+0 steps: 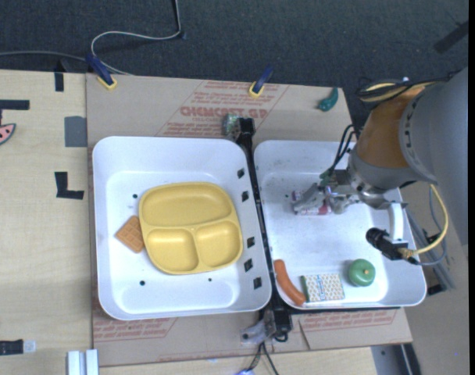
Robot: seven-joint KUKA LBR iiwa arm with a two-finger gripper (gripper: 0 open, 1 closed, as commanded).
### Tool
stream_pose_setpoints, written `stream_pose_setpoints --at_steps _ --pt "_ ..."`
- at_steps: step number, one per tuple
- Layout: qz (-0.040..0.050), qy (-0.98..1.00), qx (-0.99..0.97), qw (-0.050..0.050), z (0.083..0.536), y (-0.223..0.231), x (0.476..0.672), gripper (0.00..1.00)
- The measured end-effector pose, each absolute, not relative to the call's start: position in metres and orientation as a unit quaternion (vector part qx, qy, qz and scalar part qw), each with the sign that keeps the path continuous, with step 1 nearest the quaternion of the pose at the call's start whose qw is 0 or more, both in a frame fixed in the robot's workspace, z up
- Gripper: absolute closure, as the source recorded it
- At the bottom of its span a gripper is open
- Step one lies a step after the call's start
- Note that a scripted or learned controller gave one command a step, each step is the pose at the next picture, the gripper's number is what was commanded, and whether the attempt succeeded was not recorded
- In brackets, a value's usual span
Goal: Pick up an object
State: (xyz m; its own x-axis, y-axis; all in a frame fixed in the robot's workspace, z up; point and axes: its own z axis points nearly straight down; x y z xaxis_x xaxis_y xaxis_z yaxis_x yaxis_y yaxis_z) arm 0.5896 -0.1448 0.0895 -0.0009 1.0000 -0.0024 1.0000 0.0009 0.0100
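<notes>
**Arm reaching into the right bin, gripper low over its floor**

The grey arm (425, 143) enters from the right, its orange band (382, 135) lying over the right bin's (300, 158) far right part. The gripper (309, 203) sits low near the middle of that bin, pointing toward the divider between the bins. Whether it is apart or together cannot be told; a small pinkish patch shows at its tip, too blurred to identify, and no object can be made out held in it.

Three loose objects lie along the near edge of the right bin, well apart from the gripper. An orange carrot (288, 281) rests in the near left corner, angled along the wall. Just beside it, toward the right, lies a small flat packet (324, 287) with a speckled face. Near the near right corner sits a green round object (362, 272).

The left bin (112, 287) carries a yellow tray (191, 226) with three compartments, lying near the bin's middle. A tan cracker (130, 233) pokes out from under the tray's left edge, toward the bin's left wall.

Both bins rest on a cardboard sheet (167, 104), clipped at its far edge.
</notes>
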Motion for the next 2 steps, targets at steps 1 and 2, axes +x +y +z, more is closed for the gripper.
stream_pose_setpoints --at_steps 1,2 --pt "0.0050 0.707 0.707 0.007 0.1020 -0.1451 0.5919 1.00" --pt "0.0034 0.707 0.707 0.005 0.0999 -0.1446 0.5903 0.00"
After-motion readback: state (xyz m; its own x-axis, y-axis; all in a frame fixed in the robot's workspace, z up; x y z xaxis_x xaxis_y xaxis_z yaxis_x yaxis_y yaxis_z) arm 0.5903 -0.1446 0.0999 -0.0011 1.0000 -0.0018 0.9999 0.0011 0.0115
